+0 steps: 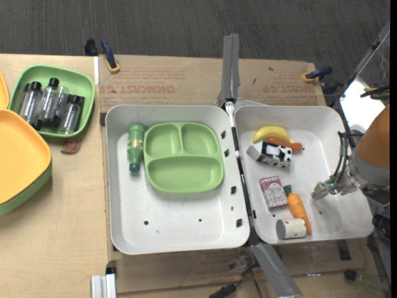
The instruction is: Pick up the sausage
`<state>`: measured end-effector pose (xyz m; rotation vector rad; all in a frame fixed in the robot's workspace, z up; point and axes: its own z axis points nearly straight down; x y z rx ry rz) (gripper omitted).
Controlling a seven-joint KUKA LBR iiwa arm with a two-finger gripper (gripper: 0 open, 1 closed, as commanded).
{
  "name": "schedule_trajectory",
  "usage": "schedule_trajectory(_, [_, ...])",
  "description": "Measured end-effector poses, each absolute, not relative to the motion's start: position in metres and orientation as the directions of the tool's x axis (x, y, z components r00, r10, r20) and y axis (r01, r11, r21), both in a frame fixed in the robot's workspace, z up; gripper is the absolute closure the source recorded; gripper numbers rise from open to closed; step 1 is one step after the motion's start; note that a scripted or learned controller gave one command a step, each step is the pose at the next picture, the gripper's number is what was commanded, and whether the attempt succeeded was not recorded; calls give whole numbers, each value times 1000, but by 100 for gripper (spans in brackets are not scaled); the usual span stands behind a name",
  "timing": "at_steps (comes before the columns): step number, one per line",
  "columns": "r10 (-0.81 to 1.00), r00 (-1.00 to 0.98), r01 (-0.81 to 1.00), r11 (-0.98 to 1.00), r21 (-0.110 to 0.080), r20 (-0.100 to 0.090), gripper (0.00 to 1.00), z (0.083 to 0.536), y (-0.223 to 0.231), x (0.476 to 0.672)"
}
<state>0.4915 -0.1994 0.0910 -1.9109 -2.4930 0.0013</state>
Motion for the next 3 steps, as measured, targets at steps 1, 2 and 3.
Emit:
schedule_trajectory(1, [1000,3,1000,-3,-4,1,100,91,-161,477])
schedule_trajectory(2, [941,338,941,-338,-2,-1,100,91,-138,477])
schedule_trajectory(3, [807,590,807,-590,-3,-2,100,103,-152,477])
